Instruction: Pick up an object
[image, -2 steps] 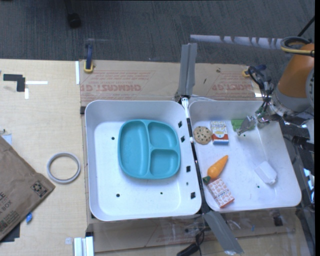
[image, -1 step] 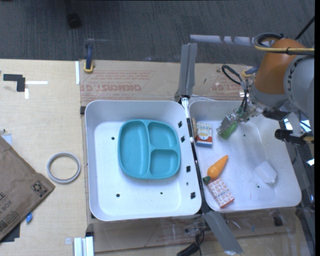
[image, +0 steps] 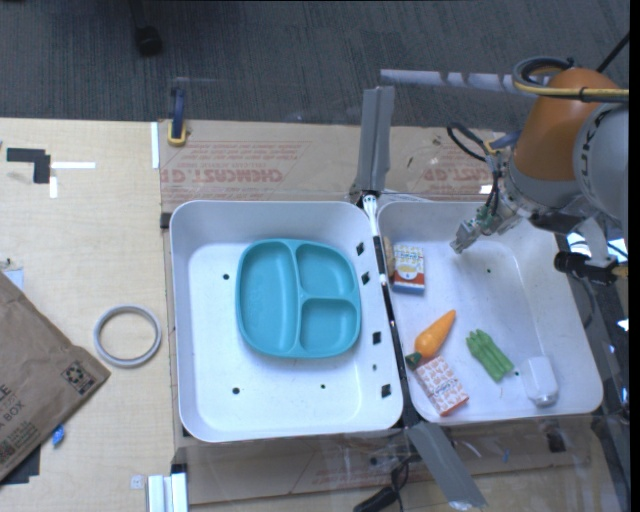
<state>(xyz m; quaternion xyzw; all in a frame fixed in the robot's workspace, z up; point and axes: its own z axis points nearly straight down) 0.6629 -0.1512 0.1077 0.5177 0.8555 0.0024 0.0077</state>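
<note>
A pale wooden bench (image: 80, 260) stands on a dark grey floor and carries two shallow white bins side by side, with brown cardboard under them. The jaws (image: 468, 238) hang over the far part of the right bin (image: 560, 300), close to its back wall, and they are small and dark here, so I cannot tell if they are apart or together. Nothing is seen between them. The arm (image: 560, 140) comes in from the right, with its orange band above the wrist, and bends down and to the left toward the bin.

In the right bin, a small white and red box (image: 408, 268) lies near the left wall, nearest to the jaws but apart from them. In front of it there is an orange carrot (image: 435, 334), and just beside the carrot a red patterned packet (image: 441, 386). A green bean pod (image: 489, 354) lies in the middle, and a white object (image: 541, 380) is near the front right corner.

The left bin (image: 200, 330) holds a teal divided plate (image: 298, 298) with three sections. On the bench at the left lie a grey ring (image: 127, 334) and a cardboard box (image: 35, 370).
</note>
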